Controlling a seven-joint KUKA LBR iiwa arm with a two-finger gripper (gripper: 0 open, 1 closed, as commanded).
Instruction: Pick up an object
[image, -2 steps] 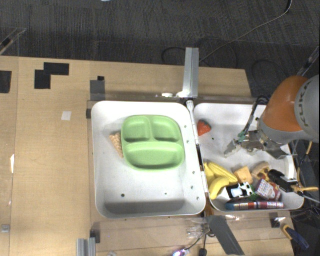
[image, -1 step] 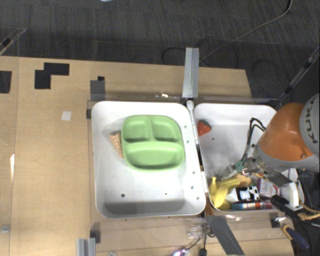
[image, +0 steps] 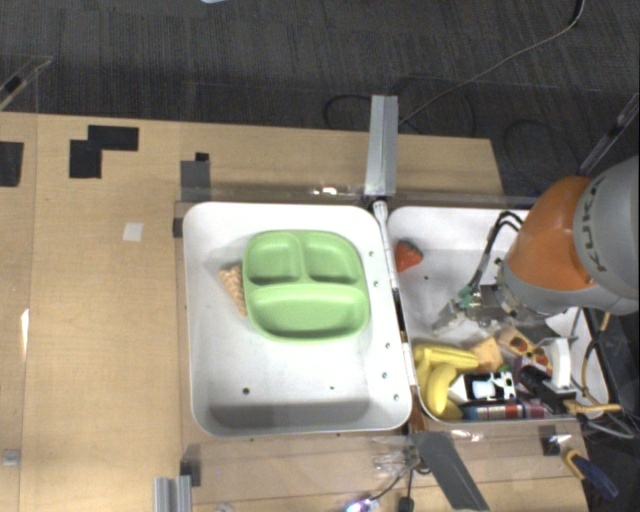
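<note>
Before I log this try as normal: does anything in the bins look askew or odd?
One thing: in the left bin, the green divided plate lies partly over a tan, waffle-like item, hiding most of it. In the right bin, objects crowd the near end, a red piece apart.

Even, bright overhead light. White bins (image: 215, 330) near blown out, mild glare on left bin floor. Soft shadow along left bin's near wall. Arm (image: 585, 240) slightly blurred at right. Far carpet dim.
</note>
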